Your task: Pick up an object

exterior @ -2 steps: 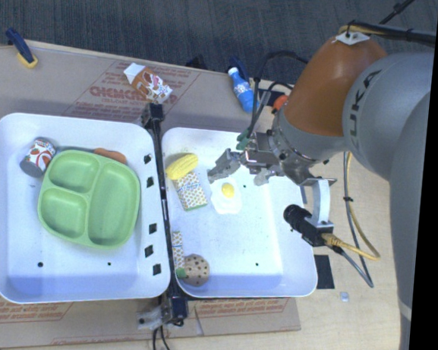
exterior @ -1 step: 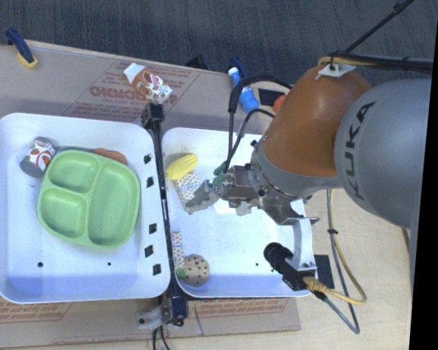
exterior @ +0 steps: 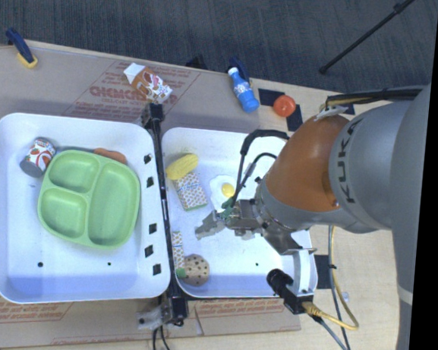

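Here, the gripper (exterior: pixel 208 227) is seen low in the right bin (exterior: pixel 252 276), jaw state indeterminable; the nearby checkered packet (exterior: pixel 191 192), judged light and pliable, is best pinched across its short edges.

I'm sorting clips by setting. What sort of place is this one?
Most likely a robotics lab bench set up for grasping trials. Two shallow white bins sit side by side on cardboard, holding toy food like a yellow corn cob and a green divided plate, with a grey-and-orange arm reaching in.
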Controlling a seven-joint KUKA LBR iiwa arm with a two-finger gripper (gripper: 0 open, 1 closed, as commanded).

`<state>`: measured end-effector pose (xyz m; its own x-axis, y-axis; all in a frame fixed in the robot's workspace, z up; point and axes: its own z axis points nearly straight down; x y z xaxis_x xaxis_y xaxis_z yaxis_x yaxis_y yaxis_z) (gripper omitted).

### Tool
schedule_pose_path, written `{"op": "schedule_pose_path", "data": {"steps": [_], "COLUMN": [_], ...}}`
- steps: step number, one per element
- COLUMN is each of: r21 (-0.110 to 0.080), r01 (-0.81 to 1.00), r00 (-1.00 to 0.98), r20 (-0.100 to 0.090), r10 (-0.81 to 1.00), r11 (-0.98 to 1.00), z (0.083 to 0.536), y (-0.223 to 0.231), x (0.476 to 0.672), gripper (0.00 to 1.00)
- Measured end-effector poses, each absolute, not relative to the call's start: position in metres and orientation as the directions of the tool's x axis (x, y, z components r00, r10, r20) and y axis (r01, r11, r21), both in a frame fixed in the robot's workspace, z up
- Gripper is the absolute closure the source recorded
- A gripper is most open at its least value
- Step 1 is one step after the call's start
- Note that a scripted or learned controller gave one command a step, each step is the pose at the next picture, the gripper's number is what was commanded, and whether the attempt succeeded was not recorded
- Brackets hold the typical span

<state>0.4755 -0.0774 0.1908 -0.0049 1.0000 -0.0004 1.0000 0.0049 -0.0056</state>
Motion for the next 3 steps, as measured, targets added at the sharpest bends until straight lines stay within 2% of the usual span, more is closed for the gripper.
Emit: {"op": "schedule_pose_path", "data": {"steps": [1, 2, 3], "r21": [0.001, -0.003, -0.005], "r01": [1.000, 1.000, 1.000], "r00": [-0.006, -0.007, -0.005], "r20": [0.000, 0.000, -0.001], "r10": [1.000, 1.000, 1.000], "r11": [0.006, 0.007, 0.005], "z": [0.286, 0.274, 0.191], "y": [-0.050, 0.002, -0.053], "x": [0.531, 0.483, 0.476], "gripper": [0.00, 0.00, 0.00]}}
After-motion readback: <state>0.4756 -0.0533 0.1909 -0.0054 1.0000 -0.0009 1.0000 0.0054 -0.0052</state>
